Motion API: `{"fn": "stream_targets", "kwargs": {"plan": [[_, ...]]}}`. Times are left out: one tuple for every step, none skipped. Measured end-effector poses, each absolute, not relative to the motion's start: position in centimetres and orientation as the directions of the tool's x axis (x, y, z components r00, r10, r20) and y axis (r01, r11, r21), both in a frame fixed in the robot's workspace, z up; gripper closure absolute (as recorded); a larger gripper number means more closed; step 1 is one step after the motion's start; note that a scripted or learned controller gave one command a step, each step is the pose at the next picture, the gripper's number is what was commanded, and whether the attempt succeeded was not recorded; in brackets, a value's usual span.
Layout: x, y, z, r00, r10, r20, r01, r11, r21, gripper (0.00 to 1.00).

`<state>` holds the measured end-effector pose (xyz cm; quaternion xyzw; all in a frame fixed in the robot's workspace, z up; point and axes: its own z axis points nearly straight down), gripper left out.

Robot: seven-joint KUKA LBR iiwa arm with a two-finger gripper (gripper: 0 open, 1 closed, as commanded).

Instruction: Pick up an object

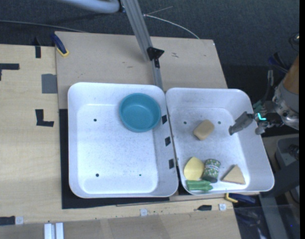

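- Camera view: two white bins sit side by side — the left bin (82, 133) holds a blue bowl (140, 112) near its upper right corner.
- The right bin (219, 97) holds a tan block (204, 129) near its middle; along its lower edge lie a yellow piece (193, 168), a green piece (199, 185), a small dark can (211, 170) and a tan wedge (234, 175).
- The gripper (242, 122) hangs over the right bin's right rim, apart from every object — nothing sits between its fingers, and whether the jaws are parted or closed I cannot tell.
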<state>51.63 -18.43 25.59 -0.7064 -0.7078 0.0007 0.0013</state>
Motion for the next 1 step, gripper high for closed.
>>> {"fn": "stream_targets", "kwargs": {"plan": [[51.65,-18.44,25.61,-0.002,1.0,0.0,1.0,0.002,-0.002,0.0]]}}
